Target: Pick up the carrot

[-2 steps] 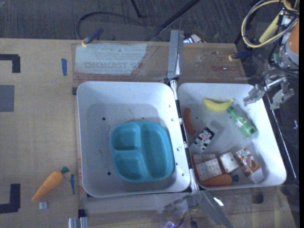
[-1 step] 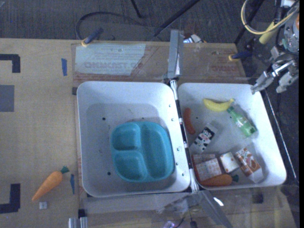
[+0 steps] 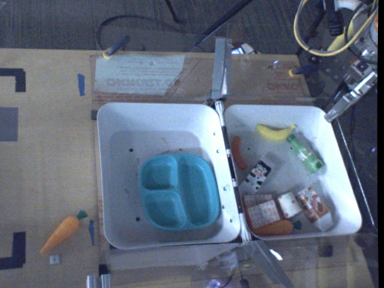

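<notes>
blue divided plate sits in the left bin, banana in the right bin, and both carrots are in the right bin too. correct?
Not quite. One carrot lies in the right bin, but the other carrot lies on the bench, outside the left bin. The blue divided plate and banana are as you say. The camera view shows this.

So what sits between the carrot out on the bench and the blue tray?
In the camera view, a short strip of blue tape beside the carrot, then the left bin's white wall and some bin floor before the tray.
</notes>
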Robot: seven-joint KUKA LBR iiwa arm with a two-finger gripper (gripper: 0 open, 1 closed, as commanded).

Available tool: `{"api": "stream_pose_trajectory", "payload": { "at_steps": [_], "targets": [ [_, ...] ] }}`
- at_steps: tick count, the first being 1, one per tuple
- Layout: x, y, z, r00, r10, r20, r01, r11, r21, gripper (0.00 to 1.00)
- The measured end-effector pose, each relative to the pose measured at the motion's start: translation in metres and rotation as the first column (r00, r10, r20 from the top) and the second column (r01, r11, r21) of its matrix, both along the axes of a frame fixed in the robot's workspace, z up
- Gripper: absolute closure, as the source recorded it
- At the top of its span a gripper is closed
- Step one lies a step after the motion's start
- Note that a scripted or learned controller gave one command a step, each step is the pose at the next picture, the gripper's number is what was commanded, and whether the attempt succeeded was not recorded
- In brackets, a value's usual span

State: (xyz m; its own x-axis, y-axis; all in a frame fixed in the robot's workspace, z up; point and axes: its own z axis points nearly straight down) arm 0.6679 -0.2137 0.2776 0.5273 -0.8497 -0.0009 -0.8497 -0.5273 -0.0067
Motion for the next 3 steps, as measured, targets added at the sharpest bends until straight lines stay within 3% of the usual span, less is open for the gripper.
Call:
{"api": "stream_pose_trajectory", "payload": {
  "at_steps": [1, 2, 3],
  "targets": [
    [0.0, 0.0, 0.0, 1.0, 0.0, -0.001, 0.0, 1.0, 0.0, 0.0],
    [-0.001, 0.037, -0.027, 0.997, 0.079, -0.006, -0.079, 0.997, 0.001, 0.0],
    [0.0, 0.001, -0.038, 0.947, 0.321, 0.0, -0.321, 0.947, -0.003, 0.0]
  ]
}}
